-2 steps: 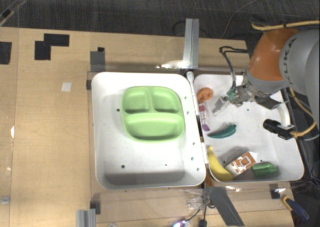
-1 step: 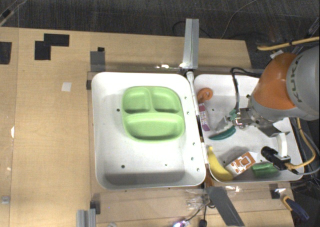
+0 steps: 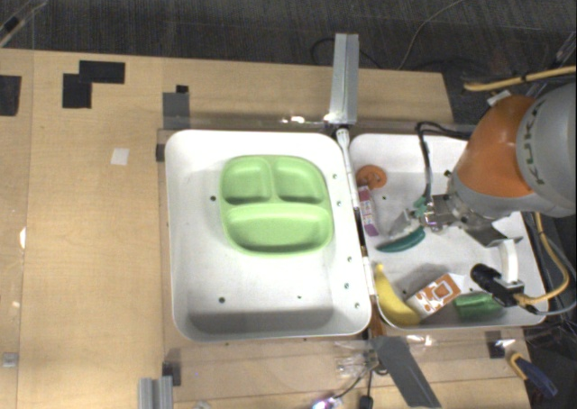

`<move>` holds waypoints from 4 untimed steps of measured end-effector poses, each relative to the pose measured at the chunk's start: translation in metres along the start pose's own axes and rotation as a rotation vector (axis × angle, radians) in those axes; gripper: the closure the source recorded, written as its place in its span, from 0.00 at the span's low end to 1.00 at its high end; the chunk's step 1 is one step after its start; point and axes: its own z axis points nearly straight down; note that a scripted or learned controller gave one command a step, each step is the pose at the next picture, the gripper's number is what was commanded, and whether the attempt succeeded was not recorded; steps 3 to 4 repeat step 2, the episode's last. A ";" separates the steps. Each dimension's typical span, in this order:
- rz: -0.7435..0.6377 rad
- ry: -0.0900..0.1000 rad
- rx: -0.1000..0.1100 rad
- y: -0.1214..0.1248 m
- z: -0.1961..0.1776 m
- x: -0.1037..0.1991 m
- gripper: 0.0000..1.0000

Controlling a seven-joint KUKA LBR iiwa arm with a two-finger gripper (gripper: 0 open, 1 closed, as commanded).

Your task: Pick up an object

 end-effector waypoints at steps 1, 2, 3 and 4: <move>-0.004 0.006 0.000 0.003 -0.008 0.002 1.00; 0.043 0.001 0.015 0.061 -0.154 0.063 1.00; 0.043 0.001 0.015 0.061 -0.154 0.063 1.00; 0.043 0.001 0.015 0.061 -0.154 0.063 1.00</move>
